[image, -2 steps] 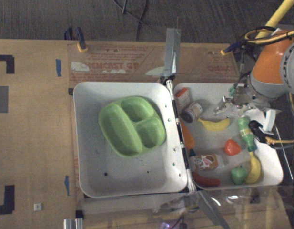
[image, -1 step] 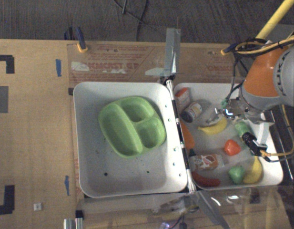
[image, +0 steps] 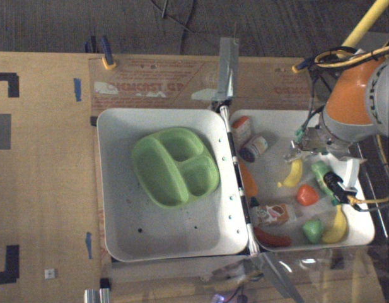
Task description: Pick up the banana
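Nearly there: gripper (image: 299, 158) down on the banana (image: 293, 173) in right bin (image: 364, 232), jaw state unreadable, lift pending.

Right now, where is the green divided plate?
The green divided plate lies in the left bin, near its middle and toward the far side, apart from the toys in the right bin.

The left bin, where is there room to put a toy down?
In the left bin, the green divided plate fills the upper middle. Bare floor runs along the bottom edge below the plate and down the left wall. The right bin is crowded: banana, cans and toy food lie close together under the gripper.
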{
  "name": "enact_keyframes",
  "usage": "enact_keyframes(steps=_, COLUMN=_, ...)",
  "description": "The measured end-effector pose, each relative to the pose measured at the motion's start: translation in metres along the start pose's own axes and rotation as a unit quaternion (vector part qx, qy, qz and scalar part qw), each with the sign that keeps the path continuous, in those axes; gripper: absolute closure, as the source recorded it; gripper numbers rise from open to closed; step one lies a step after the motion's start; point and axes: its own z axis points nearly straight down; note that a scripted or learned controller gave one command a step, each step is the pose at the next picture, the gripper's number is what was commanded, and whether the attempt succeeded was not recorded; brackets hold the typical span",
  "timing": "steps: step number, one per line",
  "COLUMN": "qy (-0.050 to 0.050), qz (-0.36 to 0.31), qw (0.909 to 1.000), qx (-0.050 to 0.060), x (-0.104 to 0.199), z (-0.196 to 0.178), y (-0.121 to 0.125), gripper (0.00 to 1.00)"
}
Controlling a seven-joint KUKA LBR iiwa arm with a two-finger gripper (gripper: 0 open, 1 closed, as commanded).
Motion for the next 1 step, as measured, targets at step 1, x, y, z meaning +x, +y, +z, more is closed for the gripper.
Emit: enact_keyframes(steps=1, qy=0.004, qz=0.060, qw=0.9982, qx=0.007, x=0.0698, z=-0.0902, y=0.0194, gripper=1.00)
